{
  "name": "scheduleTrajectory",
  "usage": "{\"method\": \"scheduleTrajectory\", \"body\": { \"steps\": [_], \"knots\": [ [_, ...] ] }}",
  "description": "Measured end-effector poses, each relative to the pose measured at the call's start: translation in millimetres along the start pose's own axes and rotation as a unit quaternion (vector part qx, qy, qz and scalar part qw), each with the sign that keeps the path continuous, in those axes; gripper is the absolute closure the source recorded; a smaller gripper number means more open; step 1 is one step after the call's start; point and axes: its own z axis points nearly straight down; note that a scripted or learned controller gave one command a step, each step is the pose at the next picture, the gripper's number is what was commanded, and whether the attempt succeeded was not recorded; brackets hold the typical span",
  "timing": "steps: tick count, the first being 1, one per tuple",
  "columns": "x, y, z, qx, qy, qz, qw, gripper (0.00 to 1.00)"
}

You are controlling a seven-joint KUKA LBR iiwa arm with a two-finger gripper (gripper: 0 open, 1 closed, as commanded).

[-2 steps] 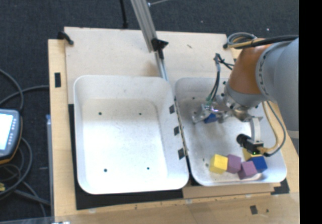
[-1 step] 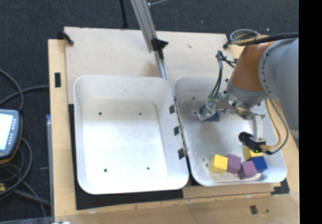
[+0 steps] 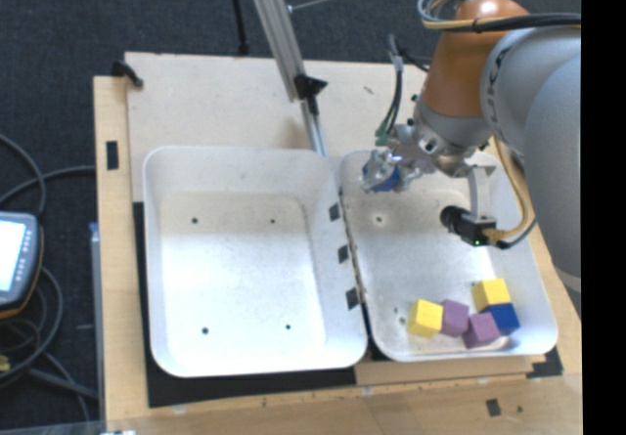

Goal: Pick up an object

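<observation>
Camera view looks down at a slant on a pale wooden counter [image 3: 215, 101] carrying two shallow white bins side by side. Nothing can be seen in the left bin [image 3: 156, 228] apart from a few small dark dots on its floor. The right bin [image 3: 411, 257] holds a cluster of small blocks in its near right corner: a yellow block [image 3: 426, 317] at the left of the group, a purple block [image 3: 455, 317] touching it, a second purple block [image 3: 482, 329] just in front, a blue block [image 3: 504, 317] at the right, and another yellow block [image 3: 491, 292] behind the blue one. The blocks are roughly cube-shaped, so none shows a clear long axis; they sit at slightly different turns, packed against each other and near the bin's front wall.

The grey arm [image 3: 538, 101] reaches in from the right, its orange band [image 3: 460, 62] above the wrist, bending down toward the far left corner of the right bin. The gripper [image 3: 383, 174] hangs there, well apart from the blocks, with something small and blue at its tip. Whether the fingers are wide, narrow or holding that blue bit cannot be told at this size. A silver metal post [image 3: 279, 32] slants up from between the bins.
</observation>
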Motion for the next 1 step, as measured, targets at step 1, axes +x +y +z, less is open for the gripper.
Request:
{"method": "scheduleTrajectory", "body": {
  "steps": [1],
  "knots": [
    [97.8,10.7,6.1,0.005,0.001,0.000,1.0000,1.00]
  ]
}}
